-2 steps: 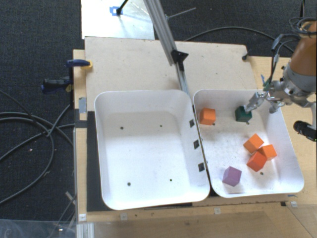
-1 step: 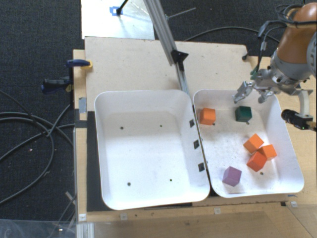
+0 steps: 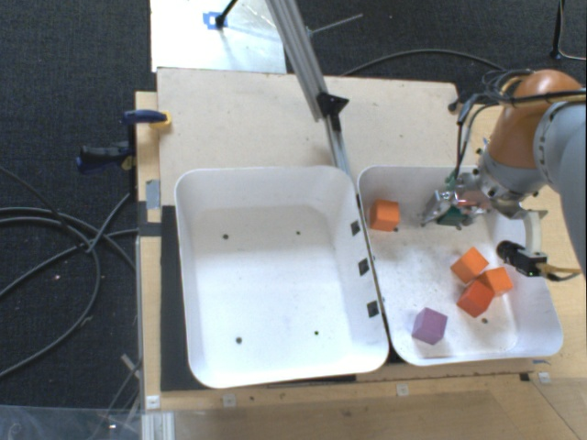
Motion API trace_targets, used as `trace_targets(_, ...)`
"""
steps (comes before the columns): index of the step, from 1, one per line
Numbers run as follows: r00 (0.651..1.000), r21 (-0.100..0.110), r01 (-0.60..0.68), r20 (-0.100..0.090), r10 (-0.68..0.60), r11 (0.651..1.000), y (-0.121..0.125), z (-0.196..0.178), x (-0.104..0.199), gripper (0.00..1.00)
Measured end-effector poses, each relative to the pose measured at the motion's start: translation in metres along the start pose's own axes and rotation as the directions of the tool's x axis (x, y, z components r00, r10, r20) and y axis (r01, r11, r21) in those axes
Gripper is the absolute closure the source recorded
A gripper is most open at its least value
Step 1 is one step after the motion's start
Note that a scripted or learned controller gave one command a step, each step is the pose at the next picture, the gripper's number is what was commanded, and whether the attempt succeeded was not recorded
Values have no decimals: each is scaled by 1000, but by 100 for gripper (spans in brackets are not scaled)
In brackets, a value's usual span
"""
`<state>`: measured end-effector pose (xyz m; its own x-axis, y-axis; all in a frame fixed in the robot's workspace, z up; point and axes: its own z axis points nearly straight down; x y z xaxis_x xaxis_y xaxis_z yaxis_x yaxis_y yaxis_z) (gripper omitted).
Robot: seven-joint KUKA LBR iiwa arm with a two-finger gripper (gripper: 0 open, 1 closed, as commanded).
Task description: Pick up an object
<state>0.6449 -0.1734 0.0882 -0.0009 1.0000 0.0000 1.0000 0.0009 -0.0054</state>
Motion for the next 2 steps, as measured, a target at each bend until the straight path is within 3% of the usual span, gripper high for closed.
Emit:
trace_targets(1, 1000, -10, 4, 3, -4, 1000, 3, -16, 0, 100)
trace_targets(2, 1000, 6, 1, -3, -1, 1000, 16, -2, -29, 100)
